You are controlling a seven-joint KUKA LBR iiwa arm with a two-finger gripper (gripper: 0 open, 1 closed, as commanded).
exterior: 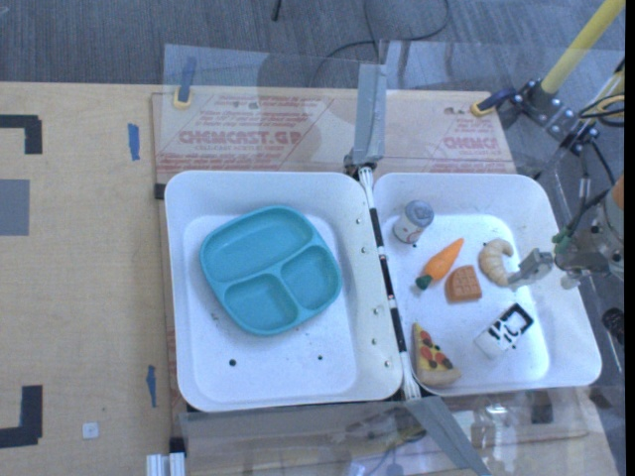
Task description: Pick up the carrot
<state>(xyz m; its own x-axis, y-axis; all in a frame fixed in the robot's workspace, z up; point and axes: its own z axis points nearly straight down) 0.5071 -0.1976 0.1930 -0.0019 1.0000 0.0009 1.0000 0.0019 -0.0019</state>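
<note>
The carrot [443, 260] is orange with a dark green end. It lies at a slant in the right bin [566, 350], near the bin's left wall, with the green end pointing to the lower left. My gripper [529, 268] hangs low at the right side of that bin, just right of a curved tan pastry [495, 258]. It is well apart from the carrot, with the pastry and a square cracker [462, 285] between them. Nothing shows in its grasp.
A small grey cup [414, 219] stands just above the carrot. A pizza slice [434, 355] and a white and black block [506, 327] lie toward the bin's front. The left bin [189, 365] holds a teal divided plate [270, 268].
</note>
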